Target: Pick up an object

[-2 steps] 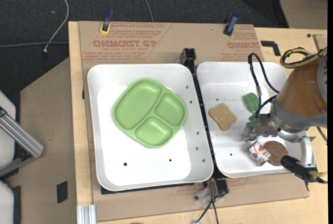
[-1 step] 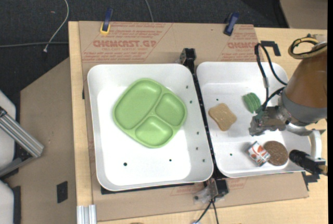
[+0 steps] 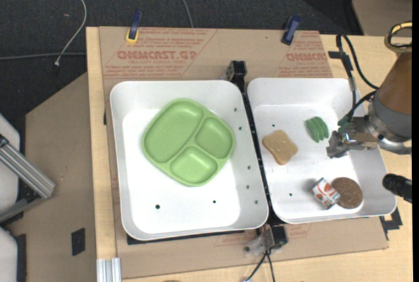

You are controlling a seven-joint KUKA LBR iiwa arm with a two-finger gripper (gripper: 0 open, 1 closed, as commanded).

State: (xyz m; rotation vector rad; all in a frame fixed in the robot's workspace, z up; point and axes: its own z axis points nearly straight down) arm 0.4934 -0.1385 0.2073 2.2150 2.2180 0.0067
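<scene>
Two white bins (image 3: 124, 143): left holds one green divided plate (image 3: 188, 141); right holds four small objects, tan bread slice (image 3: 280, 146), green pod (image 3: 317, 128), brown disc (image 3: 347, 192), red-white can (image 3: 325, 193); hand (image 3: 339, 143) grip unclear.

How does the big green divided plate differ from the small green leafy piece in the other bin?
The pale green divided plate is large, smooth and lies in the left bin; the small dark green ridged piece lies in the right bin, near the gripper. Both are green.
</scene>
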